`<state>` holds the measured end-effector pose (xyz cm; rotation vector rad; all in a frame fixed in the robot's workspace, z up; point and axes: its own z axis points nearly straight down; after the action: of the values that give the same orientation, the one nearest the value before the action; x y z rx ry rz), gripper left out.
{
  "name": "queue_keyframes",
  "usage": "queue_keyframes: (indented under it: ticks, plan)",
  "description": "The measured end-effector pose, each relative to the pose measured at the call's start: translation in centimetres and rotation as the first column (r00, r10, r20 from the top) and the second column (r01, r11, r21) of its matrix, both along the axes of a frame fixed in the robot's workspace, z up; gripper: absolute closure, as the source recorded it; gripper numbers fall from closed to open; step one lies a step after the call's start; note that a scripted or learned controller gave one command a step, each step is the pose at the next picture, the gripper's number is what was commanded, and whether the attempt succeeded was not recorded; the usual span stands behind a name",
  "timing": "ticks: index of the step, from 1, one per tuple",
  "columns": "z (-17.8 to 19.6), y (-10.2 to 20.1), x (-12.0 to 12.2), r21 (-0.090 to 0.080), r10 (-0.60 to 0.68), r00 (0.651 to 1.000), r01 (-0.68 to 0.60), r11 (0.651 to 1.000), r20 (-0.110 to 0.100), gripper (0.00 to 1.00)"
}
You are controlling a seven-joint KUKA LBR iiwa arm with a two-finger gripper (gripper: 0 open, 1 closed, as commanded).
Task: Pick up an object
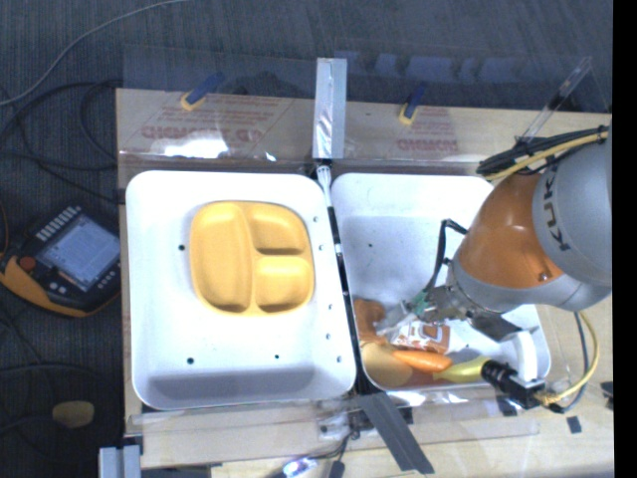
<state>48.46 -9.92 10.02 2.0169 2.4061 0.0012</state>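
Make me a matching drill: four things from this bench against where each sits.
Things:
1. yellow tray
2. carrot
3. arm
4. handheld unit

Places:
A. on the floor left of the bench
B. over the right bin
C. in the left bin
D. at the right bin's near edge

Pairs: 1-C, 2-D, 3-B, 4-A

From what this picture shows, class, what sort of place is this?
Probably a robotics lab test bench: a KUKA arm reaches over two white bins, cables trail across the carpet, and a handheld control pendant lies beside the bench.
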Motion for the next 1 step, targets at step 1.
queue_keyframes:
  ticks: [1]
  plan:
    - [0.84,-0.01,0.00,0.002,-0.001,1.000,0.001,1.000,-0.001,1.00]
